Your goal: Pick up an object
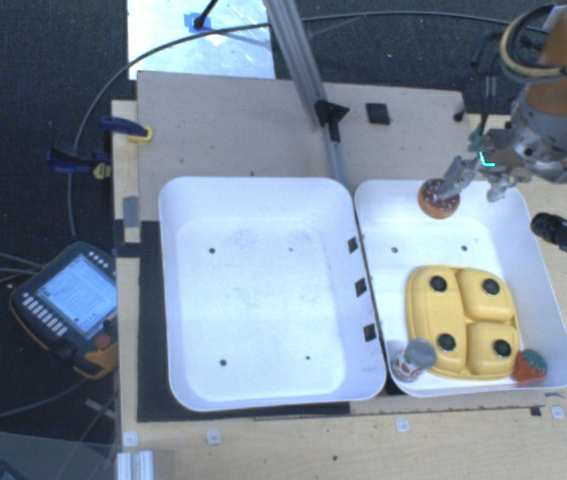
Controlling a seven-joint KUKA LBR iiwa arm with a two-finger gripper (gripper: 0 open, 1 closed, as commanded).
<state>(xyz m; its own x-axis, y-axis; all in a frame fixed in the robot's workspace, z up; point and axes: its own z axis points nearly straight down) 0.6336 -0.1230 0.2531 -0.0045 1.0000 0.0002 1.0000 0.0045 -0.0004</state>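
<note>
1. Nearest, along the front wall of the right white bin (559, 338): small red strawberry-like toy (531, 365), yellow moulded plastic tray (463, 320), grey-capped little cup (412, 359), packed close together.
2. Left white bin (263, 288): broad open floor.
3. Farthest: gripper (460, 181) beside the round brown ridged object (438, 198), near the rear wall. Fingers' spread: cannot tell. Nothing visibly lifted; pick seemingly not yet done.

The tan table (263, 128) carries two shallow white bins side by side, the left bin (178, 268) and the right bin (383, 218), over a black mat (151, 338).
</note>
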